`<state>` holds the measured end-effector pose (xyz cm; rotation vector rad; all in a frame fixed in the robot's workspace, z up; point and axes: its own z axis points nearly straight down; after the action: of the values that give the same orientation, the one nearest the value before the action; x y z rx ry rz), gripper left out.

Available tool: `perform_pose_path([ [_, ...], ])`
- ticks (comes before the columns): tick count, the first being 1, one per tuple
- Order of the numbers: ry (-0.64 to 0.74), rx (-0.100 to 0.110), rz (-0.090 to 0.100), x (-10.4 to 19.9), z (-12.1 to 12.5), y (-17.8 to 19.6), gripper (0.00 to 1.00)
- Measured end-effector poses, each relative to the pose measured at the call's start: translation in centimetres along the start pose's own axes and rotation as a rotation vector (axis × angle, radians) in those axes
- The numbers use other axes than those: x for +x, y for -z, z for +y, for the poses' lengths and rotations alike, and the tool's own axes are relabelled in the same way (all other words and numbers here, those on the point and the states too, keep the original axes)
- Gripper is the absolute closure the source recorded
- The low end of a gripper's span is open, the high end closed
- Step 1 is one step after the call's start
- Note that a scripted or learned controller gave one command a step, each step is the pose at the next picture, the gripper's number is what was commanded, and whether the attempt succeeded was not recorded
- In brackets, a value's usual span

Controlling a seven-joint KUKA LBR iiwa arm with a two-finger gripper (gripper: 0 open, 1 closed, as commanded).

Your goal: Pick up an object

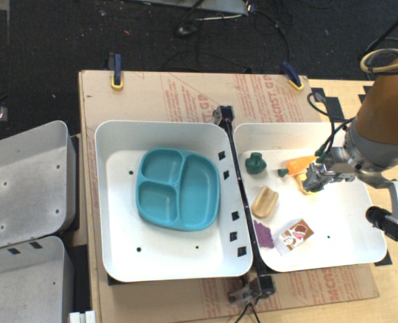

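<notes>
Two white bins on the counter [158,295]
Left bin [111,180]: one teal divided plate [178,188]. Right bin [350,237]: several small toys; tool [314,179] grip unclear, can't tell.

The gripper [313,180] sits low over the right bin [360,247], its fingertips lost in a dark blur of wrist hardware, so whether anything lies between them cannot be told, and it covers the right end of the orange object [297,166]. The arm [380,123] is cut off by the right edge of the view, and its bulk hides the bin's upper right corner. The purple object [263,235] lies partly behind the divider between the bins, and the print on the small packet [295,235] is too small to read.
</notes>
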<state>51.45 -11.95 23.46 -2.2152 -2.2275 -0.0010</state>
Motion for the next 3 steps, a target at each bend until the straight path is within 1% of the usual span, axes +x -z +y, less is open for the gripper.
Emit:
perform_pose_path([
  [1,-0.001,0.002,0.000,4.8,-0.4,-1.0,1.00],
  [2,0.003,0.000,0.001,10.3,-0.7,0.1,1.00],
  [3,0.002,0.000,0.000,15.9,0.0,0.5,1.00],
])
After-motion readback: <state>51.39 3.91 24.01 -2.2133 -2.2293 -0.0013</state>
